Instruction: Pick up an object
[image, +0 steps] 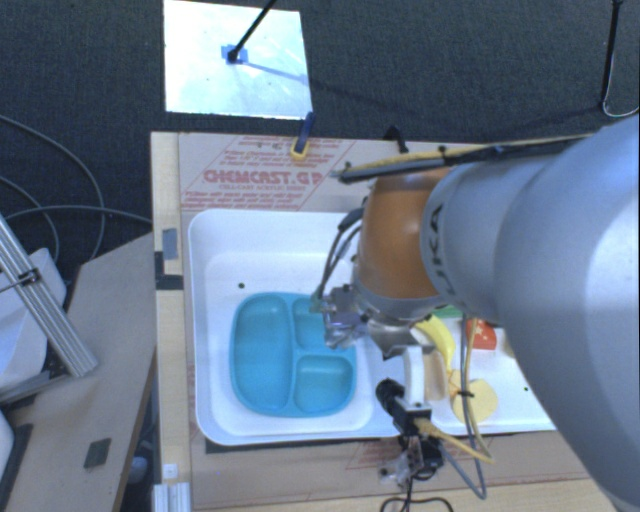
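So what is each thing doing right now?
Blue tray: lying flat in the left bin, right way up.
Banana: lying in the right bin, partly under the arm.
Red thing: lying beside the banana.
Gripper: over the tray's right edge.

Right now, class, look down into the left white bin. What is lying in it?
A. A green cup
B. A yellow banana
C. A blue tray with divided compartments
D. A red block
C. A blue tray with separate compartments lies flat on the floor of the left bin, while the yellow banana and the red item sit to the right of it, beside the arm.
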